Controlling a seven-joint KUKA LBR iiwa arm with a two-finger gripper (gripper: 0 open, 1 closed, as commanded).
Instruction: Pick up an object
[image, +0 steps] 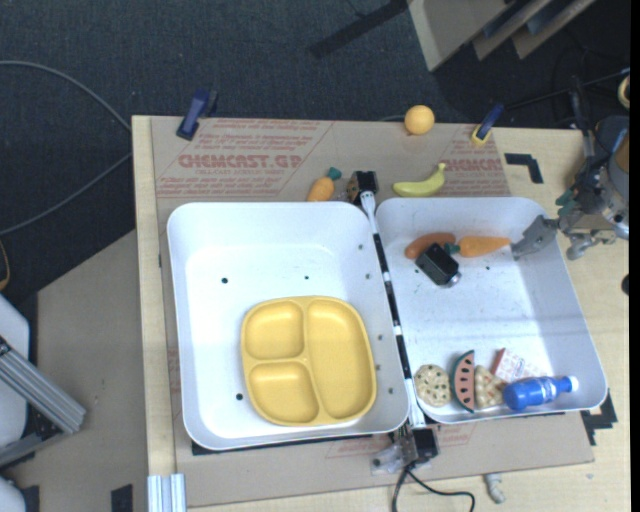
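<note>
Gripper (540, 236) at right bin's (570, 300) upper right edge, open or closed unclear, near carrot (482, 245): likely light, stiff, slick plastic; grasp mid-body across width.

The middle of the right bin (560, 300) lies open for passage, with a carrot (483, 245), sausage (428, 244) and black block (438, 265) crowding its far end, a bottle (536, 391) and watermelon slice (465, 380) its near edge, while a yellow tray (308, 359) occupies the left bin (200, 300).
</note>
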